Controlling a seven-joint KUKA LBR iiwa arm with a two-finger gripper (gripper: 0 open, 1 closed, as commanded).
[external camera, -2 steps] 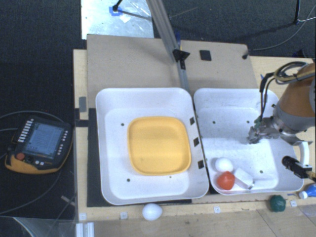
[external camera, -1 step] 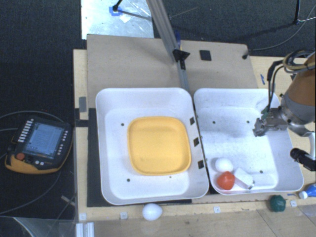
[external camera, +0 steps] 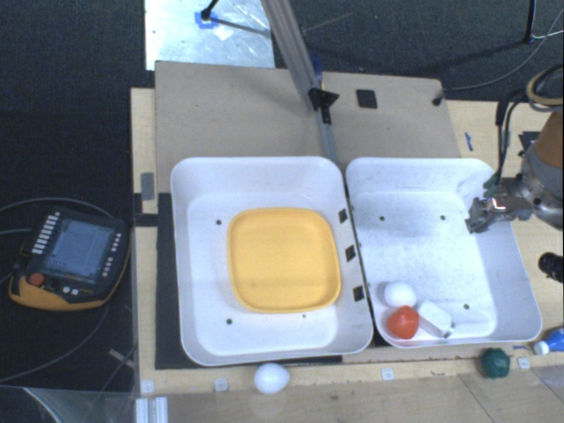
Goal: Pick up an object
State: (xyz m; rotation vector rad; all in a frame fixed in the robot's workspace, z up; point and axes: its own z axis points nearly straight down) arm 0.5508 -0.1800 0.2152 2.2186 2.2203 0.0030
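In the right bin (external camera: pixel 441 236), three small objects cluster at the near edge: a white ball (external camera: pixel 399 293), a red ball (external camera: pixel 404 322) and a white block (external camera: pixel 435 317). A yellow square plate (external camera: pixel 284 258) lies in the left bin (external camera: pixel 198 236). My gripper (external camera: pixel 482 217) hangs at the right bin's far right edge, well up and to the right of the cluster. Nothing shows between its fingers.
A white egg-shaped object (external camera: pixel 271 378) lies on the bench in front of the left bin. A dark green ball (external camera: pixel 495 363) sits beyond the right bin's near right corner. A teach pendant (external camera: pixel 69 261) rests on the floor at left. A grey pole (external camera: pixel 291 33) slants in from above.
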